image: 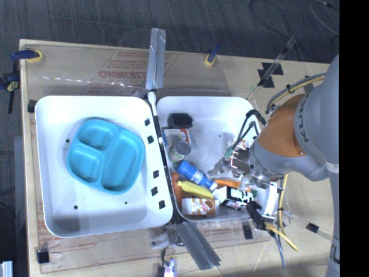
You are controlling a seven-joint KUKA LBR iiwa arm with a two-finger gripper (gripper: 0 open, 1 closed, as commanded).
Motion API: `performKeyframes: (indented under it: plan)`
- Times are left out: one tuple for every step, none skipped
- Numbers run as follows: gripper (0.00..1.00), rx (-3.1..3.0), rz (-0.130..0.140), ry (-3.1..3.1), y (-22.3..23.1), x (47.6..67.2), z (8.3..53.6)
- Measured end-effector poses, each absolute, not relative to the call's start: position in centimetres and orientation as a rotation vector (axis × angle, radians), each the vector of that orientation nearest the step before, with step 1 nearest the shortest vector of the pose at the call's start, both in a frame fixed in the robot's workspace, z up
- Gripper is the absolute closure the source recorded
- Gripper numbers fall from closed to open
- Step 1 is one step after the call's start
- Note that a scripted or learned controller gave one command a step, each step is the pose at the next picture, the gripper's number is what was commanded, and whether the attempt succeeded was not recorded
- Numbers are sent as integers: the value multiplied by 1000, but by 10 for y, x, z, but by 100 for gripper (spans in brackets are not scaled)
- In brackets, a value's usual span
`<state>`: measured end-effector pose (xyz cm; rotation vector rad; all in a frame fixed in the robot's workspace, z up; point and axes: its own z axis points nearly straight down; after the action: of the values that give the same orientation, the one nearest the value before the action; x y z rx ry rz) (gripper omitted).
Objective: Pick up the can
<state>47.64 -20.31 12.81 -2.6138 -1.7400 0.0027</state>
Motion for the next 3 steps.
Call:
performKeyframes:
  plan:
    - [0,-2579,5,-1787,-199,568,150]
    - [0,-2652,1,-1683,-143,599,94]
    - [100,-2639,-1,-1694,-139,601,104]
